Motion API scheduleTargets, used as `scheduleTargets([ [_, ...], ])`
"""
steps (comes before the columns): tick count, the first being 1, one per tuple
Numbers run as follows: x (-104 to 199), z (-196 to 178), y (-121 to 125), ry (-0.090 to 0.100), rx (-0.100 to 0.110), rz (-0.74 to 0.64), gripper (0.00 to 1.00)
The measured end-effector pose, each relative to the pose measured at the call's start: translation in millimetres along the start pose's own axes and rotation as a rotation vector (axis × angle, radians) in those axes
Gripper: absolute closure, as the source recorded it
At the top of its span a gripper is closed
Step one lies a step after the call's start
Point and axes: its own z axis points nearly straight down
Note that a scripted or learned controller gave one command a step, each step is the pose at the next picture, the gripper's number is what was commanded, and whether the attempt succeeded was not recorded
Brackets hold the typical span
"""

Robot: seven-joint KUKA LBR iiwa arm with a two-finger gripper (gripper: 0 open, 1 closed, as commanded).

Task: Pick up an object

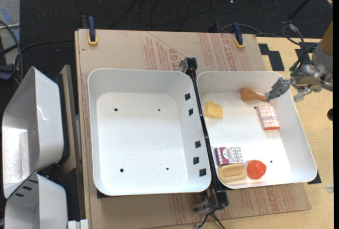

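The right bin [296, 132] holds several small items. A brown drumstick-shaped piece [252, 95] lies near its far side, with a yellow wedge [214, 110] to its left. A red-and-white box [268, 117] sits mid-bin. At the near edge are a purple carton [229, 155], a tan bun [232, 172] and a red ball [256, 169]. My gripper [289, 90] hangs over the bin's far right corner, open, with nothing between its fingers. Its left finger [277, 88] is just right of the brown piece's narrow end.
The left bin [100, 116] adjoins the right one along a black divider [198, 116]. Both rest on a cardboard-covered bench held by yellow and blue clamps [92, 37]. Spare white bins [32, 122] stand at the far left.
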Motion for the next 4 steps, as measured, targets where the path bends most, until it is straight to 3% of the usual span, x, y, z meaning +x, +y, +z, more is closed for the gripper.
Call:
scheduleTargets([
  [1,-9.1,129.9,20.1,-0.003,-0.01,0.0,0.0],
  [2,-8.4,138.5,-37.8,-0.011,-0.021,0.002,0.0],
  [3,30.6,138.9,-4.0,-0.012,-0.018,-0.003,0.0],
  [4,12.0,143.6,48.3,-0.004,-0.01,-0.004,0.0],
])
